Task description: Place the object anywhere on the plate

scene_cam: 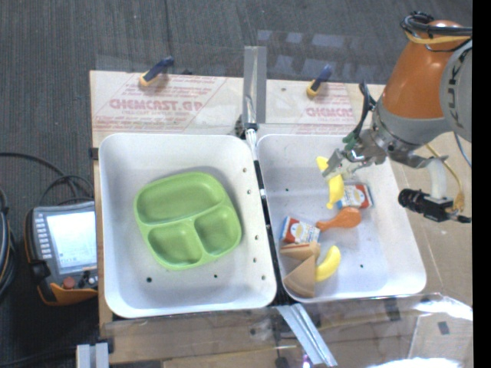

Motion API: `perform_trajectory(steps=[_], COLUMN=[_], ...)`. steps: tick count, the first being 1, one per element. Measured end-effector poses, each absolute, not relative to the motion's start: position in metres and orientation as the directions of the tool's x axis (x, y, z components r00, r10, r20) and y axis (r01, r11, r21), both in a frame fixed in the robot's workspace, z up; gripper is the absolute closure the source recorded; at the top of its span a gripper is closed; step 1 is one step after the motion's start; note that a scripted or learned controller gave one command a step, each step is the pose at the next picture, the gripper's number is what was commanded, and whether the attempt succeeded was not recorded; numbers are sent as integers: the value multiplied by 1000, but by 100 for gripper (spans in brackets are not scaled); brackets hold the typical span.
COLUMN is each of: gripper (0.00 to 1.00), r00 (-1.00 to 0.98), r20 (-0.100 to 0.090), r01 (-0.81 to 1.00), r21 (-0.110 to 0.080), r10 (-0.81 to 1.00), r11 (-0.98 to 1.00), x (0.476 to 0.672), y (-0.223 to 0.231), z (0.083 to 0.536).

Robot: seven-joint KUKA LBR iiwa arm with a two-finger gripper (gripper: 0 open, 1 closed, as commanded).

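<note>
Yellow plastic toy [335, 191] hanging between the closed fingers of the gripper [343, 162], near the right bin [406, 271] far edge, looks light, rigid, slippery; grip mid-body.

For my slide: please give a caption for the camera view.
KUKA arm's gripper above toy foods in right bin; green plate in left bin.

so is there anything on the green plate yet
No, the green plate in the left bin has all three compartments bare; the toys lie in the right bin.
</note>
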State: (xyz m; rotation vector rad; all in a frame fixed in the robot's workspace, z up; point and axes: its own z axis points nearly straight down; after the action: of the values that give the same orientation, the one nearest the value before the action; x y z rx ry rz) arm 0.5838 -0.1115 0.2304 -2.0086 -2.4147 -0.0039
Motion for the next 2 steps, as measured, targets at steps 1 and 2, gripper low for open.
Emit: perform_trajectory(steps=[1, 2], gripper=[100, 100], r00=[-359, -420], r20=[-1, -1], r01=[933, 907], r21=[-1, 2], r10=[933, 907], r11=[359, 420], x=[637, 608], y=[-43, 18], z=[198, 185])
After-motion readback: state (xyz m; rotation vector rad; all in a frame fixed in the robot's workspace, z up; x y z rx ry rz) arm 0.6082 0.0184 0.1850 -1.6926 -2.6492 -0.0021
